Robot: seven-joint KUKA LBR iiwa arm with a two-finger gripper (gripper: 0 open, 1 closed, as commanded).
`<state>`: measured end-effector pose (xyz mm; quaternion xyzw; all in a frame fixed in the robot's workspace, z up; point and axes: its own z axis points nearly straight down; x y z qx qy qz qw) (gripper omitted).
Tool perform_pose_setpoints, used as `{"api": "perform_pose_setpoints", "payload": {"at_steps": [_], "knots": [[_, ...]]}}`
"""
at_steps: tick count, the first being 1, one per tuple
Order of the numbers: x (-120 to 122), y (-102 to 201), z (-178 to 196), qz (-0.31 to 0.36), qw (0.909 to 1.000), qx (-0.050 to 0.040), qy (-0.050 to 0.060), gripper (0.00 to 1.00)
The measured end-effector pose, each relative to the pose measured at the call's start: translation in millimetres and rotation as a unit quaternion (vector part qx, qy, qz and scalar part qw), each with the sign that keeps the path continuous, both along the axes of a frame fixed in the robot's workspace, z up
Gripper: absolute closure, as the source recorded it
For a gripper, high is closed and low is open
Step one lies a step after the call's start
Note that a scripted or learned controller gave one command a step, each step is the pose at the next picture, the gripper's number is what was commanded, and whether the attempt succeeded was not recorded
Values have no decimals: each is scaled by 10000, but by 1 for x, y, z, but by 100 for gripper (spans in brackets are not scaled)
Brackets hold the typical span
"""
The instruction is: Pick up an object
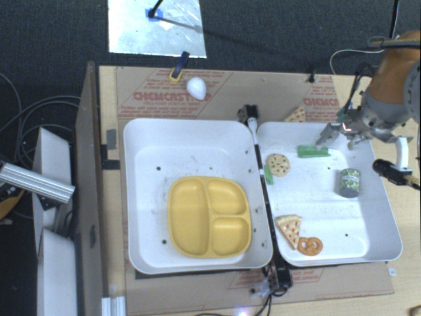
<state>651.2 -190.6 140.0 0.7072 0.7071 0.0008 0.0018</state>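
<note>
The right bin holds a green block, a round cookie, a small green-labelled can, a pizza slice and a pretzel. My gripper hangs over the back right of this bin, just right of the green block and behind the can. It is open, its two fingers spread apart with nothing between them.
In the left bin lies a yellow divided plate. Behind the bins, on the cardboard, rest a white egg, a small blue-and-yellow tool and a cracker-like piece. A shiny sheet lies farther back.
</note>
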Motion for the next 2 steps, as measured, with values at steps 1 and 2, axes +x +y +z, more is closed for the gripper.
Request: {"api": "perform_pose_setpoints", "payload": {"at_steps": [1, 2], "knots": [[-58, -9, -4, -8, 10000, 6, 32, 0], [-56, -11, -36, 14, 10000, 6, 9, 0]]}}
